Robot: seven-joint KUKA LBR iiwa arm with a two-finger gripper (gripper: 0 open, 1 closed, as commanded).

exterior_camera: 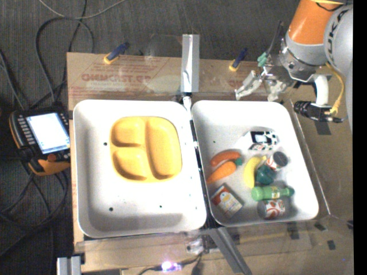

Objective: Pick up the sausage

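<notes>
The gripper (259,87) hangs just beyond the far rim of the right bin (298,132), its fingers spread and holding nothing. The sausage (225,157), reddish-orange, lies near the middle of that bin, touching the carrot (222,171) on its near side. To their right lie a banana (251,171), a green bottle (272,192) and a black-and-white toy (264,139). The left bin (92,211) holds a yellow divided tray (146,148). A teach pendant (43,135) sits left of the table (114,76).
</notes>
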